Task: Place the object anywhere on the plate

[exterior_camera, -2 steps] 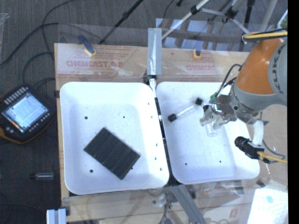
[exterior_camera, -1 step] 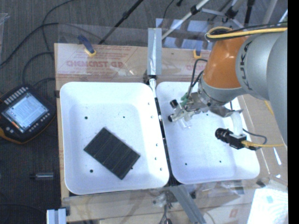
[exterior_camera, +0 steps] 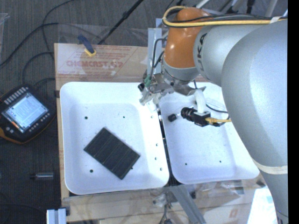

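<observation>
1. Camera view, setting: two white bins are seen side by side, the left bin (exterior_camera: 70,125) and the right bin (exterior_camera: 210,171), with a shared divide running from 12 to 6 o'clock.
2. Camera view, arm: the gripper (exterior_camera: 151,92) is held over the 12 o'clock end of that divide, below the orange band (exterior_camera: 184,41). Whether it is open or closed cannot be told, and nothing is seen held in it.
3. Camera view, target: a dark ribbed rectangular plate (exterior_camera: 112,153) lies flat in the left bin, toward 7 o'clock from the gripper and well apart from it. Its long axis is set from about 10 to 4 o'clock.
4. Camera view, task's thing: a small dark object (exterior_camera: 172,117) rests on the right bin's floor, near the divide and toward 4 o'clock from the gripper. It is judged to be the item to be placed, though it is too small to be identified.
5. Governing relation: object and plate lie on opposite sides of the divide, so a descent toward 4 o'clock is judged to be required before any carry toward 7 o'clock.
</observation>
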Action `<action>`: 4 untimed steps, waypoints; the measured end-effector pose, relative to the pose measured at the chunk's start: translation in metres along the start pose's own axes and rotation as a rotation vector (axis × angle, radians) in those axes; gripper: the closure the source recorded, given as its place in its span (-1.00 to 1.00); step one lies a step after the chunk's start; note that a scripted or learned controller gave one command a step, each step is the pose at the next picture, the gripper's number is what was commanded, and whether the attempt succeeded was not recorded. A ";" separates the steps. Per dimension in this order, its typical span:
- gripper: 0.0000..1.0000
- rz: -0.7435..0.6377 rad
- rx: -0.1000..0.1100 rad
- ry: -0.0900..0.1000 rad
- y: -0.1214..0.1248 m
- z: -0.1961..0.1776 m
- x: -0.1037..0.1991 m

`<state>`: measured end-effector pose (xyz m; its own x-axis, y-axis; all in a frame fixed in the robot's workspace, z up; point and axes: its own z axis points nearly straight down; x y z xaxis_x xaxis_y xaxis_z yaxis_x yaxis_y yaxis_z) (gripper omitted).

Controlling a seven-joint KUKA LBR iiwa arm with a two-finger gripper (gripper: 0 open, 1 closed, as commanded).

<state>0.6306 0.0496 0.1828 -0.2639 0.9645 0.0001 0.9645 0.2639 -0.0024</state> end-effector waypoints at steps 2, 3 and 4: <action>1.00 -0.632 -0.004 -0.004 0.060 -0.146 0.077; 1.00 -0.758 -0.004 -0.003 0.062 -0.252 0.145; 1.00 -0.756 -0.004 -0.009 0.063 -0.261 0.144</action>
<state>0.6536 0.2051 0.4439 -0.8536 0.5209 -0.0079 0.5209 0.8536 -0.0014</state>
